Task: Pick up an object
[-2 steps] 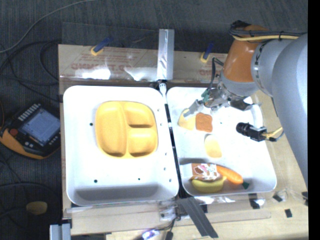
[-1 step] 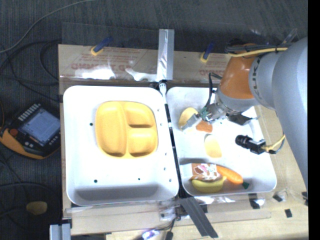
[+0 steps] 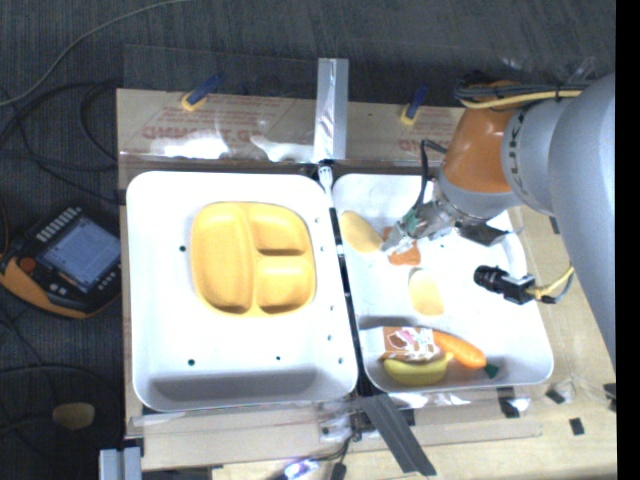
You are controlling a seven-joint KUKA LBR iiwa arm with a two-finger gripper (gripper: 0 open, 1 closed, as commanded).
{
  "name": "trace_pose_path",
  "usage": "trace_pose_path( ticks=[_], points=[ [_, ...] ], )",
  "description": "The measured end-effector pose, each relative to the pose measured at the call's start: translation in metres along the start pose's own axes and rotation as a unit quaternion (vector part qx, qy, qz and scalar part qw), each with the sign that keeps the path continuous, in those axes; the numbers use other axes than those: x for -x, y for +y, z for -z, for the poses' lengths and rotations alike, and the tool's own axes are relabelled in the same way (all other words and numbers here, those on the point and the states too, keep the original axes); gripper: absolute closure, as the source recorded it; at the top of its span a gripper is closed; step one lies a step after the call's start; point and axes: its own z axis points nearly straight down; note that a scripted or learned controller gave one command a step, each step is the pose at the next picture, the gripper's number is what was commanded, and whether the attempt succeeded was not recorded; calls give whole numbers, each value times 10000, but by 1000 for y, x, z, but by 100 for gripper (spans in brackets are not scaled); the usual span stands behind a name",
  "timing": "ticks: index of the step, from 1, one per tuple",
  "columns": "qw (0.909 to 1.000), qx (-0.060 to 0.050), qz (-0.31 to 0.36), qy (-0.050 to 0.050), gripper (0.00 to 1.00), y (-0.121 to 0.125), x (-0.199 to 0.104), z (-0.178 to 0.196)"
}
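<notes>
My gripper [image 3: 406, 234] reaches down into the right bin [image 3: 520, 328], near its back left part. Just under its tip lies a small orange-red piece [image 3: 405, 257]; whether they touch is unclear. A pale yellow rounded piece [image 3: 358, 231] lies to the gripper's left, against the bin's left wall. Another pale yellow piece [image 3: 426, 292] rests in the middle of the bin. Along the front wall sit an orange carrot [image 3: 463, 350], a yellow banana [image 3: 416, 371] and a red-and-white printed item [image 3: 407, 341], bunched together.
The left bin [image 3: 160, 358] holds a yellow divided plate [image 3: 252, 256]. The grey arm with its orange band [image 3: 480, 153] comes in over the right bin's back right corner, and a black cable fitting [image 3: 500, 280] hangs above the bin's right side.
</notes>
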Motion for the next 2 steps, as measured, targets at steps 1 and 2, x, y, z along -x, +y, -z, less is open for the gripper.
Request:
trace_pose_path(
  ticks=[1,2],
  points=[
    [9959,-103,-902,42,100,18,-35,81],
    [9937,-104,-1114,36,100,70,-34,110]
  ],
)
